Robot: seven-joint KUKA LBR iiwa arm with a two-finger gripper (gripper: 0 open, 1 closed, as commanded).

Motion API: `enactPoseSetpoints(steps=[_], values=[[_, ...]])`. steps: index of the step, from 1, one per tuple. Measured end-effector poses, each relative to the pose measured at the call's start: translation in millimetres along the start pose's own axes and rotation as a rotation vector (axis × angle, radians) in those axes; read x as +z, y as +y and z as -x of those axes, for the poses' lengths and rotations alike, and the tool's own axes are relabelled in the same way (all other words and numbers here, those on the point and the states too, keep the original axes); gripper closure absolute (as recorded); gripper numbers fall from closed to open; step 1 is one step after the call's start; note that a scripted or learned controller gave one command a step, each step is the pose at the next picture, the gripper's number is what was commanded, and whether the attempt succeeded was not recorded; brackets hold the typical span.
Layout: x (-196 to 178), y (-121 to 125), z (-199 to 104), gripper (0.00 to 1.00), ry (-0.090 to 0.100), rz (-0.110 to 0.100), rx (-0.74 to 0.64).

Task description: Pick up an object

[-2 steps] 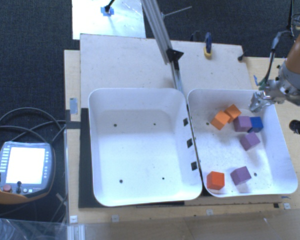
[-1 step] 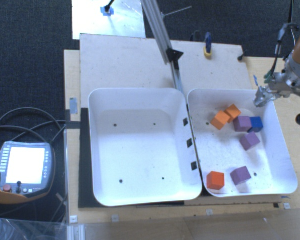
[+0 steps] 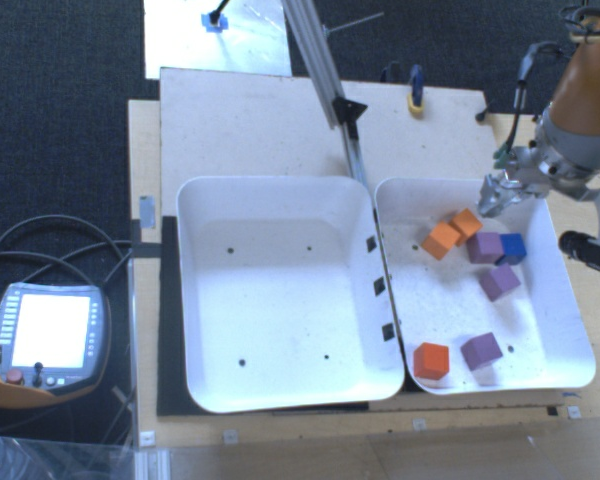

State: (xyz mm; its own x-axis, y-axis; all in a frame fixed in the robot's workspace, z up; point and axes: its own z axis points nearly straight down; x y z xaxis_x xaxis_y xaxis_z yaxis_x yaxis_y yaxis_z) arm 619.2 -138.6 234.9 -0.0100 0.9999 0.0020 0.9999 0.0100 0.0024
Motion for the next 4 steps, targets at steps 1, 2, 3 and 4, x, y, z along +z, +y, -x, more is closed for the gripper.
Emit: enactPoseSetpoints(steps=[1, 2, 3, 4], values=[[0, -6, -64, 1.00, 0.001, -0.002, -0.001], [-6, -23, -118, 1.00, 0.001, -0.002, -0.001], [-14, -26, -173, 1.00, 0.001, 0.000, -0.001], [-13, -27, -221, 1.00, 0.000, -0.001, 0.000]])
